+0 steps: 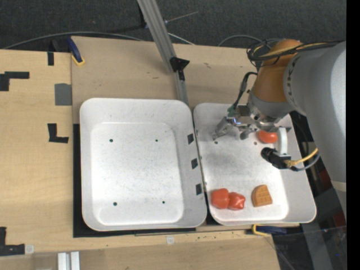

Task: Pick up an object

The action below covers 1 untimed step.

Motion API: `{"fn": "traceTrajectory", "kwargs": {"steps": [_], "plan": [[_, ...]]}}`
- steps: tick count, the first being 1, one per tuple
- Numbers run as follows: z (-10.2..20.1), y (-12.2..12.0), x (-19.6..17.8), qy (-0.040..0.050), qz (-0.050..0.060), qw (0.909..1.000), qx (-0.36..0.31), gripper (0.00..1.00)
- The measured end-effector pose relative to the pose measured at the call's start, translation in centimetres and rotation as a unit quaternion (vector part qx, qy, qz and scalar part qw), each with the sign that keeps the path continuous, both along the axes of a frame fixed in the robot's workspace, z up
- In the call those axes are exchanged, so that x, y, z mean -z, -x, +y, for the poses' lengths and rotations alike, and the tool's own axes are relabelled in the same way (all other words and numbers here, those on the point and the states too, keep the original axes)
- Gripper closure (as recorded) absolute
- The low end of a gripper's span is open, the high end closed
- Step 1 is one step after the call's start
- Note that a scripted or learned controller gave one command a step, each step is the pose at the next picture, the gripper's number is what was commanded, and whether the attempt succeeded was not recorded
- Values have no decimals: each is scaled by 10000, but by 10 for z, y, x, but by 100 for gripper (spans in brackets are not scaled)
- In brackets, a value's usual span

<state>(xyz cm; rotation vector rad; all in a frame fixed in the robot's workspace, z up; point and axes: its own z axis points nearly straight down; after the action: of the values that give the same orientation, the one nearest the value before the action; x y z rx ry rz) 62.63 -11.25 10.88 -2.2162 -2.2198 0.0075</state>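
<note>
1. On your left, the left bin [138, 162] sits on the counter [34, 151] with nothing for the arm to go after there.
2. Moving right, the right bin [236, 162] holds the candidates: a red lumpy object [227, 199] near the front wall and, just beside it, a tan waffle-like piece [261, 196].
3. At the back of that bin, the gripper [233, 127] hangs low over the floor, its jaws spread apart and holding nothing.
4. Just right of the jaws, a small red object [266, 136] lies partly under the wrist.
5. You are at the reach stage, I judge: nothing is grasped yet. The next move calls for centring the jaws on one object, lowering, then closing.
</note>
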Motion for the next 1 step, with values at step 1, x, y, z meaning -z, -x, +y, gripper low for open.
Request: {"fn": "traceTrajectory", "kwargs": {"steps": [1], "plan": [[1,0,21,6,-18,10000,-2,0]]}}
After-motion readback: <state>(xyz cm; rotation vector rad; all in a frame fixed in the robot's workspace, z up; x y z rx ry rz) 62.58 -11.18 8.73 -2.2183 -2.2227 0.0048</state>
